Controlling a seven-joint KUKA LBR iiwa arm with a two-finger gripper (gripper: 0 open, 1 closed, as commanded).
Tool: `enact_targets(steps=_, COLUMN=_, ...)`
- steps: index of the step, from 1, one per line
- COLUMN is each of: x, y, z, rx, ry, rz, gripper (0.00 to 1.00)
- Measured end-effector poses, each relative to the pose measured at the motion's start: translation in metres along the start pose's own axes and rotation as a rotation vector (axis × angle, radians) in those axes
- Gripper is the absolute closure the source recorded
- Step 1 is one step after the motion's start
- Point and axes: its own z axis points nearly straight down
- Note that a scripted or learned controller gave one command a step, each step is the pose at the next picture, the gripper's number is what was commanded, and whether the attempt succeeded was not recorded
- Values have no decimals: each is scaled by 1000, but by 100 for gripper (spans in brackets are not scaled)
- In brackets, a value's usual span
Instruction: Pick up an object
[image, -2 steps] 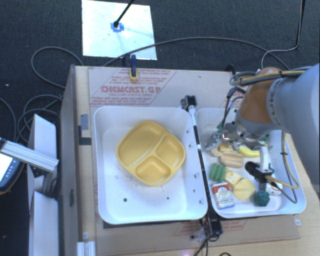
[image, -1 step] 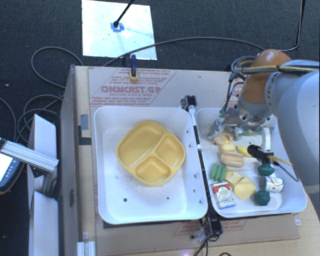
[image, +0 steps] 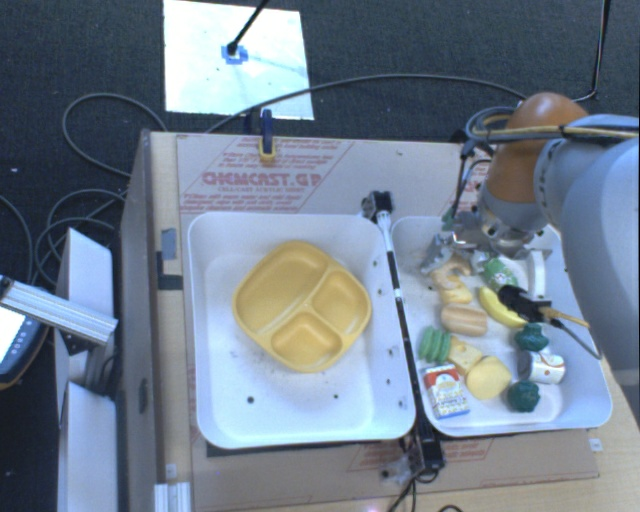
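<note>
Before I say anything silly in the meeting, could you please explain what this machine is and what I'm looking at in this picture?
The picture comes from one fixed camera above a bench, looking down at a slant. The large grey arm with the orange band reaching in from the right is a robot; its job is to pick up an object. Its metal claw is low over the far end of the right shallow white bin, but I cannot tell whether it grips anything. That bin holds toy food: a yellow plastic banana, a tan bread roll, green pea pods, a small red-and-white carton and a few more. The left shallow white bin holds a yellow divided plastic plate.
</note>
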Motion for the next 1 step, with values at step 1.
enact_targets(steps=1, x=79, y=-62, z=-92, rx=-48, ry=-8, rz=-8, gripper=100)
